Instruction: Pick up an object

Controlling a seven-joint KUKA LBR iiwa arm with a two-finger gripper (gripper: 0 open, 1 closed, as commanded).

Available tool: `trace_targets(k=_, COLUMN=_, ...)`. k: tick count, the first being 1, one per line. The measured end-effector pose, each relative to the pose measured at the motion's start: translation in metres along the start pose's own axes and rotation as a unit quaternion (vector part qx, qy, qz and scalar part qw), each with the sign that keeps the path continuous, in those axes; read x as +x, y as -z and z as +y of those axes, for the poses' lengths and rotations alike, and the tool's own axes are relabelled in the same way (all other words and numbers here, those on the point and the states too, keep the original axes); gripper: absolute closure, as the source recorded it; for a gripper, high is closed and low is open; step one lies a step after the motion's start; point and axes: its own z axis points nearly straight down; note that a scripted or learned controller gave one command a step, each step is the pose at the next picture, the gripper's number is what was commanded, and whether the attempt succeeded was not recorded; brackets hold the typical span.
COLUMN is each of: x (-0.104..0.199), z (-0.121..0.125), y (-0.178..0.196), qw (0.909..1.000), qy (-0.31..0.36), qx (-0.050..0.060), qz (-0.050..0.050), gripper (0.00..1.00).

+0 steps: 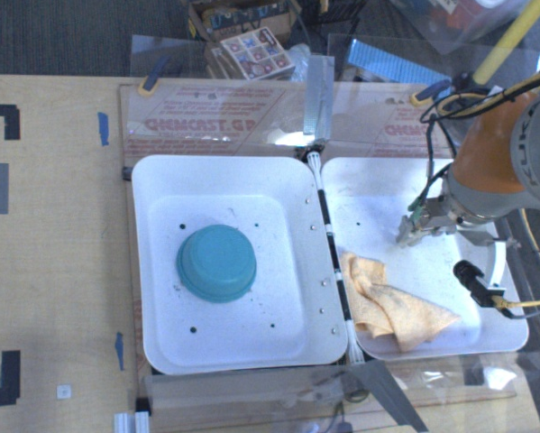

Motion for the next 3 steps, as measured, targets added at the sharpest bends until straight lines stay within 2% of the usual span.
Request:
trace_targets(k=1, x=0.0, z=0.0, y=0.0, qw=1.0, qy=0.0, qx=0.0, qz=0.0, gripper=0.0)
trace_targets(k=2, x=0.053, z=-0.087, y=0.014, qw=0.9962, qy=0.087, qx=0.006, qz=0.002, gripper=0.0)
trace_targets(k=3, x=0.071, z=-0.047, y=0.086, qw=0.9979, qy=0.065, qx=0.005, qz=0.001, gripper=0.0)
